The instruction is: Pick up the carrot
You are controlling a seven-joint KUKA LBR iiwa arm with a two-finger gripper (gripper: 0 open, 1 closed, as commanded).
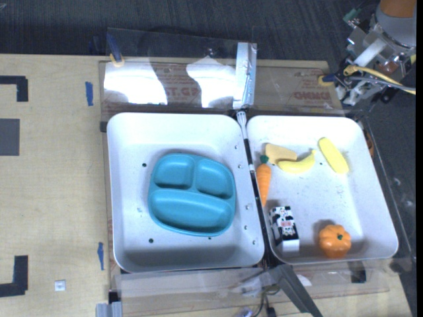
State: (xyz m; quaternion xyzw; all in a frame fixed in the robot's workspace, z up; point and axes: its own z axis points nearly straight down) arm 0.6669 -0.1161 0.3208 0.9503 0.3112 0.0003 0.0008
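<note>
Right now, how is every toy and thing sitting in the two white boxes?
carrot: lying flat along the right bin's left wall, not held.
banana: lying flat just right of the carrot's top.
yellow piece: lying flat, apart from the banana.
pumpkin: sitting upright, near corner.
cow-print box: lying below the carrot.
blue divided plate: face up in the left bin.
gripper: raised beyond the right bin.

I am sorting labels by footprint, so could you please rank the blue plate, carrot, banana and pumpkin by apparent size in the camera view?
1. Blue plate, by far the largest.
2. Banana and carrot: they look alike in size, so I would not rank them.
3. Pumpkin, the smallest.
</note>
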